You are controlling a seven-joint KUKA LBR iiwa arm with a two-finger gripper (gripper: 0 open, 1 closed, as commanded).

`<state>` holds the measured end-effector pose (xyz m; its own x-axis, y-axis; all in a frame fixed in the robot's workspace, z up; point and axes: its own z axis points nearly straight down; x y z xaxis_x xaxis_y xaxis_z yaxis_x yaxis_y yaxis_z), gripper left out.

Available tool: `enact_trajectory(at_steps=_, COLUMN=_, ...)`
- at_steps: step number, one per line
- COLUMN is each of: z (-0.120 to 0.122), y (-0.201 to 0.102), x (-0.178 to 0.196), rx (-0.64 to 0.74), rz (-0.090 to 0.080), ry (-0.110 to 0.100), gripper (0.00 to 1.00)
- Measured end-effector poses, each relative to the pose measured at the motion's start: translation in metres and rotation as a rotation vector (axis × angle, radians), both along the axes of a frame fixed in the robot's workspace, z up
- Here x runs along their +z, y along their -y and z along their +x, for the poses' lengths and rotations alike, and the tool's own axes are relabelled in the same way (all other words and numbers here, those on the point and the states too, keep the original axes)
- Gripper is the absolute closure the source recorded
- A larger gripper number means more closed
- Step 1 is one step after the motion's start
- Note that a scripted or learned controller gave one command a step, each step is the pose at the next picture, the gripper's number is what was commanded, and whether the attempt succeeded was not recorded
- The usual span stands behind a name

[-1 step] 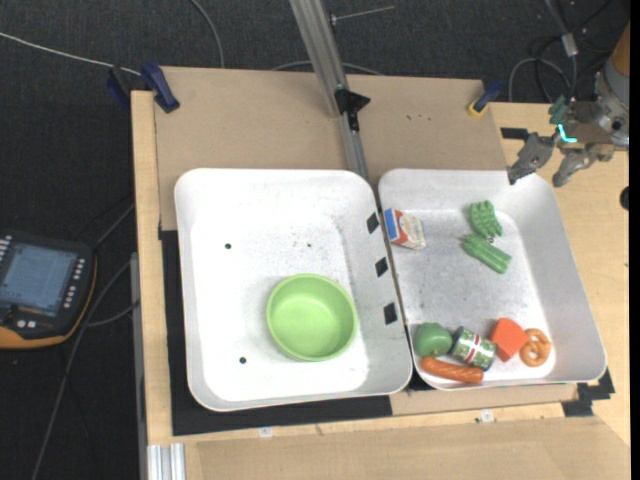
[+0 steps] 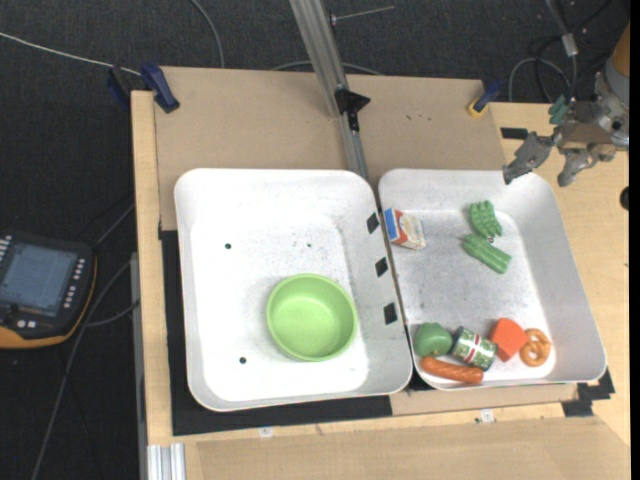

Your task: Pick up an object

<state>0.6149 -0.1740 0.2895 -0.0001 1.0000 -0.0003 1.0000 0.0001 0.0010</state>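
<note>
Several toys are waiting in the right bin (image 2: 560, 230); the gripper (image 2: 546, 165), released, is needing to centre over one.

Two white bins: the left bin (image 2: 200, 268) holds one green bowl (image 2: 311, 316). The right bin (image 2: 560, 258) holds eight things: one small carton (image 2: 405, 229), two green pieces (image 2: 485, 236), one green vegetable (image 2: 432, 339), one can (image 2: 472, 348), one sausage (image 2: 451, 370), one orange piece (image 2: 508, 338), one pretzel (image 2: 536, 347).
</note>
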Motion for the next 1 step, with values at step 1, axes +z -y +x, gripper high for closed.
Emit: enact_trajectory(at_steps=1, z=-0.0103, y=0.0024, x=-0.0524, rx=0.000, rz=0.001, ry=-0.005, gripper=0.00)
